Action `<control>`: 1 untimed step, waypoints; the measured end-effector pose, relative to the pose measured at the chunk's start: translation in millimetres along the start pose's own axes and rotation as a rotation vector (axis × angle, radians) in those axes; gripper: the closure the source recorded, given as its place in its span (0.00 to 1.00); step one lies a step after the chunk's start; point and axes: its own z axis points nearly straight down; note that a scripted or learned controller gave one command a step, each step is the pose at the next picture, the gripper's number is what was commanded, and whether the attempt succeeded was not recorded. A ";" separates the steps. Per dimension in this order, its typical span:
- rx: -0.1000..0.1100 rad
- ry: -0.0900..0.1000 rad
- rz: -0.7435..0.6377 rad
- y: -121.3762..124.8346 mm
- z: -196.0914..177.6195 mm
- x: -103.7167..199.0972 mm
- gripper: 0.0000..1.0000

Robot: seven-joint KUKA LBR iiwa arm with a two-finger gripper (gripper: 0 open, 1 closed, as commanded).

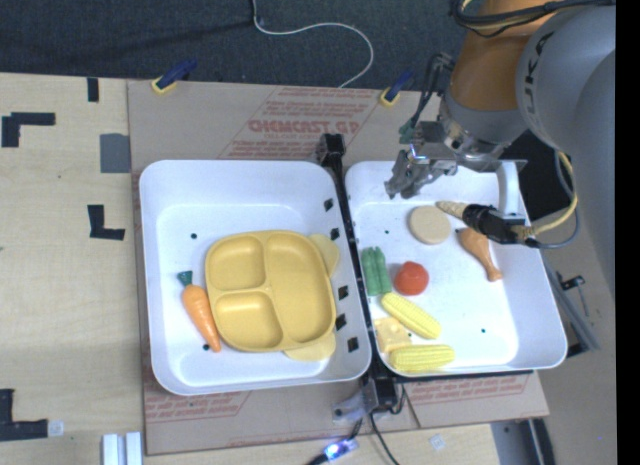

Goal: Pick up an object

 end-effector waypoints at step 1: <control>0.000 -0.001 0.001 -10.5 -5.3 47.1 1.00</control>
